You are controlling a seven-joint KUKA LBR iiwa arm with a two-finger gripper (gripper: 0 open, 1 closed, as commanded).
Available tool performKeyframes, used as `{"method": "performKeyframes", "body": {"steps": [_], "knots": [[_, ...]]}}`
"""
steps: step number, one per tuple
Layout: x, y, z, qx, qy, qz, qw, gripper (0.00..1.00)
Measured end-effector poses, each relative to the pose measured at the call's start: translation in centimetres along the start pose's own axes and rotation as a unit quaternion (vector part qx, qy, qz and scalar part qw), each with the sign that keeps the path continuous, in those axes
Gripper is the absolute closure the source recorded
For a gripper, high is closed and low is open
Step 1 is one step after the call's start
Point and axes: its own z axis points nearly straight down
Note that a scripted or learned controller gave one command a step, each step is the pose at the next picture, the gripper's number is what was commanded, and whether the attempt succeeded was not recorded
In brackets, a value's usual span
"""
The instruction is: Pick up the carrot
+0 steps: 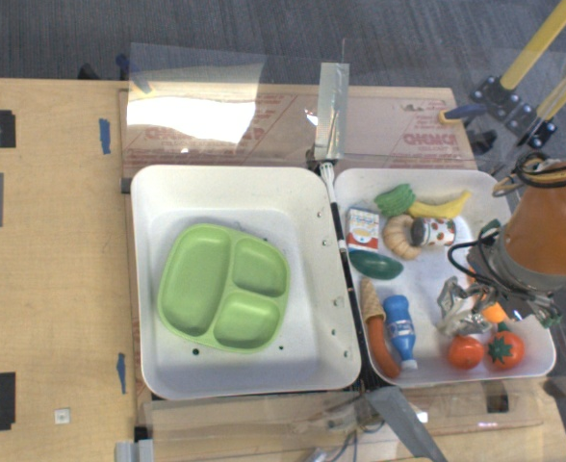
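A small orange piece that looks like the carrot (496, 312) lies in the right bin (543, 366), near its right side, mostly hidden by the arm's wrist. My gripper (466, 308) reaches down into this bin just left of that orange piece, touching or nearly touching it. The wrist's orange band (551, 231) covers the bin's right edge. Whether the carrot is held is hidden from this angle.
Below the gripper sit a red tomato (464, 352) and an orange fruit with a green top (505, 349). A blue bottle (399, 327), sausage (381, 346), cone (372, 296), croissant (400, 236), banana (442, 203) and carton (363, 227) fill the bin's left. The left bin (158, 200) holds a green divided plate (223, 285).
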Motion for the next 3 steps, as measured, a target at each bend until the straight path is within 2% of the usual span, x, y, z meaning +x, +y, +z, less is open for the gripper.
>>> {"method": "performKeyframes", "body": {"steps": [1, 2, 3], "knots": [[0.1, 0.0, 0.1, -0.001, 0.002, 0.000, 1.0000, 0.00], [-0.3, -0.1, -1.2, 0.002, -0.003, 0.000, 1.0000, 1.00], [-4.1, 4.6, -7.2, -0.004, 0.004, -0.025, 0.9997, 1.00]]}}
